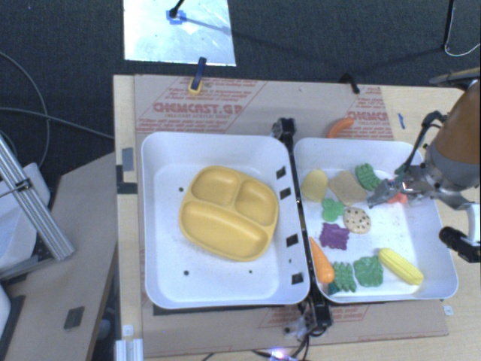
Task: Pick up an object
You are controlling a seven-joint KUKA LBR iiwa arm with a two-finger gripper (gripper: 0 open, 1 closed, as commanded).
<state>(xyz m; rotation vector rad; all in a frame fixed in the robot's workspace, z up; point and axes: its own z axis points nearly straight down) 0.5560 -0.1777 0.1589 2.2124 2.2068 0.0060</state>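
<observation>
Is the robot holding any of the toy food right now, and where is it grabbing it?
It cannot be told. The tool is down in the right bin by something small and orange-red, but the view is too blurry to show a hold.

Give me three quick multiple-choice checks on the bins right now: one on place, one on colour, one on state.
1. Where is the yellow divided tray?
A. left bin
B. right bin
C. on the bench

2. What colour is the toy piece left of the cookie, below it?
A. red
B. purple
C. blue

3. Where is the gripper?
A. over the left bin
B. low in the right bin
C. off the bench

Answers: 1 A, it lies in the left bin. 2 B, the purple piece. 3 B, among the toy food.
</observation>
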